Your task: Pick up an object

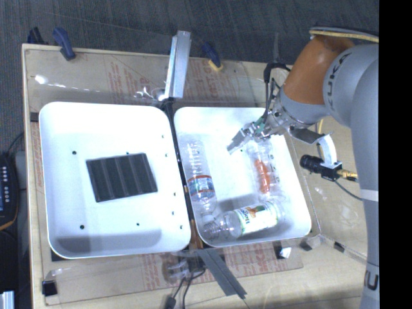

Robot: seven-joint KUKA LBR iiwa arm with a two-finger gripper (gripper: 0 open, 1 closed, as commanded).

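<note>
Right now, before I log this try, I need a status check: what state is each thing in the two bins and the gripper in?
Gripper: over the right bin, above the orange-label bottle; grip unclear.
Orange-label bottle: lying on its side, lengthwise.
Blue-label bottle: lying on its side near the divider.
Green-label bottle: lying along the front wall.
Dark ribbed panel: flat in the left bin.

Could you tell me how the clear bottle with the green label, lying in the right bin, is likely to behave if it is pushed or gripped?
The green-label bottle lies on its side, so it would probably roll. Its clear plastic looks thin and likely light, perhaps slippery and crushable.
</note>
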